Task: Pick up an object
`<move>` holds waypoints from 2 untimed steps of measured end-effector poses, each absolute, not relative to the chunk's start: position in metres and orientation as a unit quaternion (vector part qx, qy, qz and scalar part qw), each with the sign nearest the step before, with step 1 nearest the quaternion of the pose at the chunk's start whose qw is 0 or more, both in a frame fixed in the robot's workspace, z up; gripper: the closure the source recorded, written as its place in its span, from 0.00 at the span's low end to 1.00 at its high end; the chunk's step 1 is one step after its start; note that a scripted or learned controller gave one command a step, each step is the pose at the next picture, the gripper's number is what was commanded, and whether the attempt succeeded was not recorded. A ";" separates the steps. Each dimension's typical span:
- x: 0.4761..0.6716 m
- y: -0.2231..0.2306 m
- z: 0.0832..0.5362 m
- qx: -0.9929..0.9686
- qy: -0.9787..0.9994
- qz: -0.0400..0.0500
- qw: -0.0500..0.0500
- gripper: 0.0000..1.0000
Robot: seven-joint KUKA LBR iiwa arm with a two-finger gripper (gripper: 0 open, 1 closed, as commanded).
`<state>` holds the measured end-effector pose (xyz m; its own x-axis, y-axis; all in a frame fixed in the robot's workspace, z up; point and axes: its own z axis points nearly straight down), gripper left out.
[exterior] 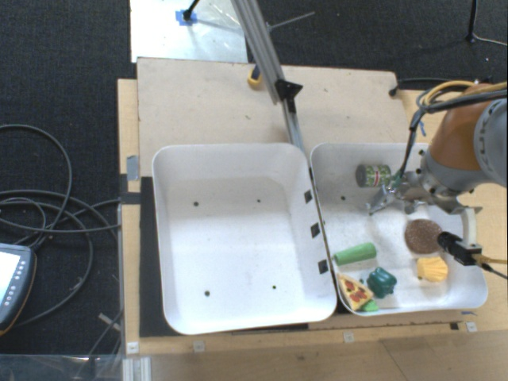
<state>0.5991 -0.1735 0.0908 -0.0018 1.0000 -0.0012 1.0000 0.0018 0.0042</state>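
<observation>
hand (381, 201) low in right bin (341, 161), beside green can (372, 175); spread or pressed together: cannot tell, view poor | advice: centre over can, descend straight, avoid the bin wall | nearby: brown disc (422, 236), green cylinder (355, 254), yellow piece (432, 270) | left bin (171, 165) on desk (206, 101)

Left bin (171, 236) floor lies open; right bin (333, 165) crowded by can (371, 175), cookie (423, 235), toys.

Pale wooden bench (206, 101). Bearing two white bins side by side: left bin (171, 236), right bin (476, 292), touching.
</observation>
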 end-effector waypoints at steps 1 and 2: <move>0.599 -0.174 0.103 0.707 0.708 0.001 0.002 1.00; 0.595 -0.169 0.150 0.706 0.708 0.002 0.003 1.00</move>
